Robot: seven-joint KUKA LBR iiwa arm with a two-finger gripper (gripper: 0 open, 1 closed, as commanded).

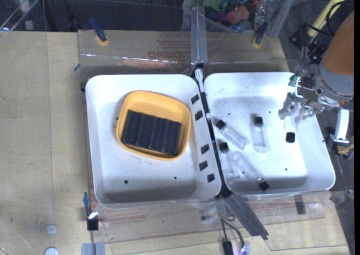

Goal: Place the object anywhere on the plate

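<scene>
Camera view: 2 white bins side by side; left bin (101, 135) holds a yellow plate (126, 107) at centre-left of frame, with a dark ribbed block (153, 132) already lying across most of its floor. Right bin (315, 175) holds several small clear vials with black caps: 1 near the divider (228, 132), 1 upright-looking at bin centre (258, 131), another low by the divider (229, 155), plus a loose black cap or small piece (289, 136) toward the right. Gripper (296, 106) hangs at the right bin's upper right edge, above the bin wall; whether it is open or closed cannot be told, and nothing is seen held in it. Task object is probably 1 of the vials, all lying in the right bin, well apart from the plate. Risks, judged: clear, round vials may roll or slip out of a pinch; those near the divider leave little room for a finger against the wall; the carry must clear the raised divider (202, 130); the block leaves little bare plate, so a dropped vial could roll off it and over the rim.
</scene>
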